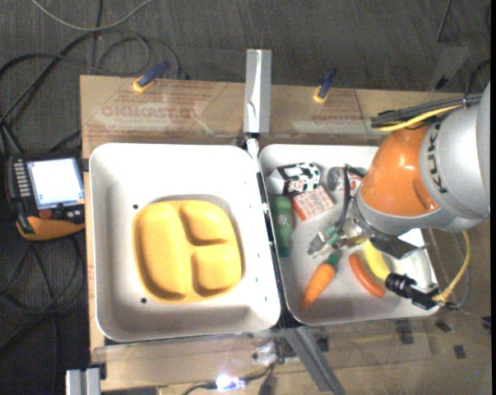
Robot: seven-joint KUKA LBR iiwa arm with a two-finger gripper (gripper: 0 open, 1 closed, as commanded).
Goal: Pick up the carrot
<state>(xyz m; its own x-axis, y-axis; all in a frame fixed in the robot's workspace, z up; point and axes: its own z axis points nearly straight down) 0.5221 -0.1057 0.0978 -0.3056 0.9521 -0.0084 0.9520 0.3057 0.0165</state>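
Orange tapered carrot [320, 280] with green top, lying slantwise near front edge of right white bin [301, 309]; metal two-finger gripper [328, 242] just above its green end, fingers' spread not discernible.

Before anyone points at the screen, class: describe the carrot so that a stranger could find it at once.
Start at the right-hand white bin, under the grey and orange arm. Near the bin's front edge lies the carrot, slanted, its green top pointing up toward the gripper. It tapers to a point, unlike the rounder orange and yellow pieces to its right.
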